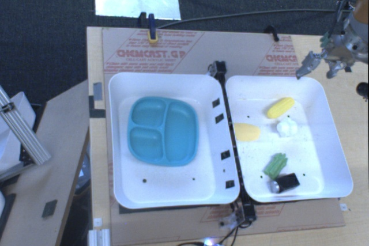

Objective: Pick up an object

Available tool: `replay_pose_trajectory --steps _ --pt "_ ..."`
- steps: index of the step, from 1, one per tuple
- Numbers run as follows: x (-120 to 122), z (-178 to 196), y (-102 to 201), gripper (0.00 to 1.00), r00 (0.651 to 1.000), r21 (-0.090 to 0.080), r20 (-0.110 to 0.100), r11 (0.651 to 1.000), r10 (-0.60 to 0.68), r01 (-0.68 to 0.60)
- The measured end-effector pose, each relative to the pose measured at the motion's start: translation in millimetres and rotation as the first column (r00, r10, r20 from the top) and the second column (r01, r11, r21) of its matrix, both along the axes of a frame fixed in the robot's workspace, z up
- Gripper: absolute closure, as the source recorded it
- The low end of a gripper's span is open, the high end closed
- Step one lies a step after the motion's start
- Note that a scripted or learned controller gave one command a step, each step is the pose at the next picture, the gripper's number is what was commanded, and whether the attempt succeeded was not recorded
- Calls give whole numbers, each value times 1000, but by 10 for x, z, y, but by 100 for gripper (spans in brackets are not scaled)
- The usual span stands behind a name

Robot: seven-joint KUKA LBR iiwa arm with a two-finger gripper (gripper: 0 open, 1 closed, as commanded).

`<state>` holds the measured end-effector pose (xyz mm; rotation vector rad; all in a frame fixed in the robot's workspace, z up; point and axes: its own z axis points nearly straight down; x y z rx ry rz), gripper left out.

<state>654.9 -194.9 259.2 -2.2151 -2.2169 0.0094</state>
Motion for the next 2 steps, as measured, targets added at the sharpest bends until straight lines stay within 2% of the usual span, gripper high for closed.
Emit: replay_pose_trajectory --steps 1,2 --pt "19 86 11 0 1000 -2 12 1000 3 -3" --pt "58 -508 -24 0 1000 -2 11 1000 1 -1"
